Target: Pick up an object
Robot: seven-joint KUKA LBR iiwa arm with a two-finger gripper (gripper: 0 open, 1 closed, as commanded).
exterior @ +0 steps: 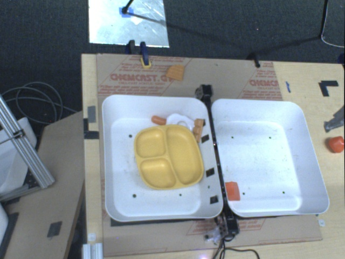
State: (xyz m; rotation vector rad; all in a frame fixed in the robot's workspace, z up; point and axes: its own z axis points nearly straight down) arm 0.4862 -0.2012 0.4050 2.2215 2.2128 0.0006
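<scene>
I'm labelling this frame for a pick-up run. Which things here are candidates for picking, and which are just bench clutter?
Candidates, in the bins:
yellow divided tray, left bin
small orange piece behind the tray
white item beside it
tan block at the tray's right
orange-red block, right bin

Lying about:
tan piece on the cardboard
blue-and-yellow clamp
cables, left

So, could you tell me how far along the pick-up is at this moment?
Nothing looks picked yet. The yellow divided tray lies flat in the left bin, and the orange block sits in the right bin. The gripper is at the right edge, off the bins. Approach, grasp and lift all remain.
</scene>
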